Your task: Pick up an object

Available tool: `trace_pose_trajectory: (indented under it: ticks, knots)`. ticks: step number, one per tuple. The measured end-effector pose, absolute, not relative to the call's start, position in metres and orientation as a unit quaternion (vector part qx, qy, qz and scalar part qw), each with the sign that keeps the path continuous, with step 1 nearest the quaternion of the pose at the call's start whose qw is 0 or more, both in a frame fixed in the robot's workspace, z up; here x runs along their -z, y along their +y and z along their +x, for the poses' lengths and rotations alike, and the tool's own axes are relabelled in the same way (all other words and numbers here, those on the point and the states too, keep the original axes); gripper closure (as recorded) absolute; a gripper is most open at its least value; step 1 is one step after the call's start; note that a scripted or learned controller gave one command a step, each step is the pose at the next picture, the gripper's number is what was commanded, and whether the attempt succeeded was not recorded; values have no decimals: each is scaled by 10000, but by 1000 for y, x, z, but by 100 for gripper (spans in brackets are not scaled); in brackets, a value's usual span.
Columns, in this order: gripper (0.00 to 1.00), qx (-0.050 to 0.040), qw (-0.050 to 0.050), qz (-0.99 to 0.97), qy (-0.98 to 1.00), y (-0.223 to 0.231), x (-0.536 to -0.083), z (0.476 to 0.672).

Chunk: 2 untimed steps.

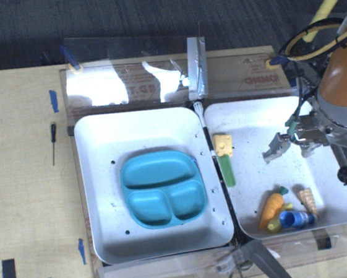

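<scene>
Camera view: gripper (273, 149) hangs over bare floor of right bin (246, 121), fingers spread a little, nothing btwn them. Candidates: carrot (271, 206), blue bottle (296, 218) & cone shell (307, 200) bunched at near edge; yellow-green piece (225, 159) by divider. Risk: closing on air, or clipping a neighbour in the cluster

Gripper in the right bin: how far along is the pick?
Done: the arm has reached over the right bin. In hand: nothing; the gripper sits above bare floor. Left: the yellow-green piece, carrot, blue bottle and cone lie ungrasped.
</scene>
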State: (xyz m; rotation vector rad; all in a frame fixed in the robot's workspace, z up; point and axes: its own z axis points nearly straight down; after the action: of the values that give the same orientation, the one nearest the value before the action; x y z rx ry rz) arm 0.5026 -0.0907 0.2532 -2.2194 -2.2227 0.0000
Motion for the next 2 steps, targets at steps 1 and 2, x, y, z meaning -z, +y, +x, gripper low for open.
trace_pose_trajectory:
  ticks: [1,2]
  knots:
    - [0,9,-8,-7389,-6738,-70,-294,518]
    - [0,-29,25,-7431,-6692,-130,-180,477]
